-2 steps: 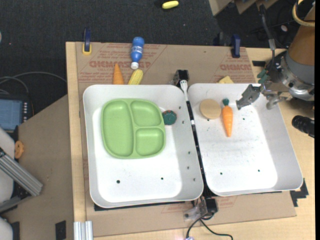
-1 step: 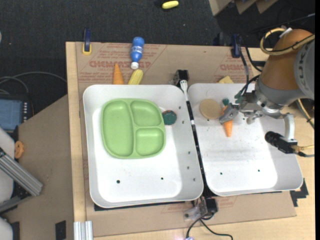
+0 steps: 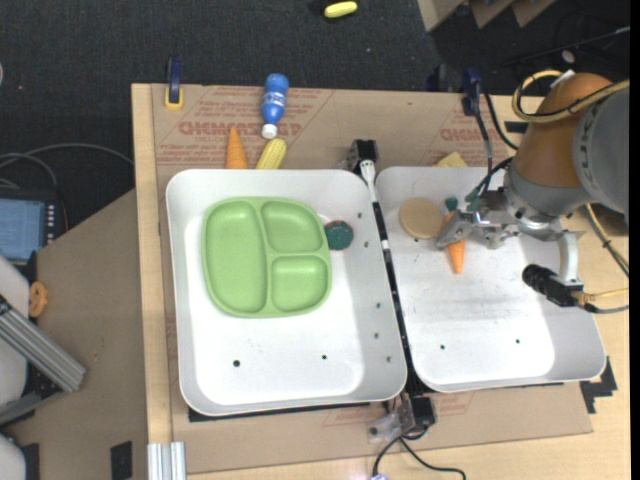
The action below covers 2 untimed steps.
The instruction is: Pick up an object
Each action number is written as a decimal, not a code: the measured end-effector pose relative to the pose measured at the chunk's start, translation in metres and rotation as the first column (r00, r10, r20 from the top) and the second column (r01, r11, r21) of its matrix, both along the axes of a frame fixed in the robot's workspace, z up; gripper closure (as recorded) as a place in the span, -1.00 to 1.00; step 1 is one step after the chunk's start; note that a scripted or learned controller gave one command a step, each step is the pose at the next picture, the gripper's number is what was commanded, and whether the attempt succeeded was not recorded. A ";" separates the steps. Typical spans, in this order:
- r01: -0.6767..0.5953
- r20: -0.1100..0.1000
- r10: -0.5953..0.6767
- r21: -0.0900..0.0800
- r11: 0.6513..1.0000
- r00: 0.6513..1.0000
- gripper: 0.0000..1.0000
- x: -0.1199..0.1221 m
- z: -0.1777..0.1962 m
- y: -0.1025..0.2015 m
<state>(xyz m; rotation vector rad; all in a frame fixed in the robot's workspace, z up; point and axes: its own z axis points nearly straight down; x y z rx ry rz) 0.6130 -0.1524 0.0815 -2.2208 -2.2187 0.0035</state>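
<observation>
A small orange carrot (image 3: 456,257) lies in the right bin (image 3: 500,353), in its upper left part. My gripper (image 3: 463,232) hangs right over the carrot's upper end, touching or nearly touching it. A tan round disc (image 3: 420,218) lies just left of the gripper. In the left bin (image 3: 290,368) sits a green divided plate (image 3: 266,256), with a small teal ball (image 3: 340,234) at its right edge.
Behind the bins on the cardboard lie a blue and white bottle (image 3: 274,103), an orange cone-shaped piece (image 3: 235,150) and a yellow corn piece (image 3: 271,153). A black cable connector (image 3: 545,283) hangs beside the wrist over the right bin. A yellow object (image 3: 341,9) lies on the floor.
</observation>
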 end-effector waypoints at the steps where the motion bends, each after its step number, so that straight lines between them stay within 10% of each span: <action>1: 0.000 0.005 0.000 0.000 1.000 1.000 1.00 0.001 0.014 0.001; 2: -0.010 0.017 0.010 0.000 1.000 1.000 1.00 0.044 0.111 0.072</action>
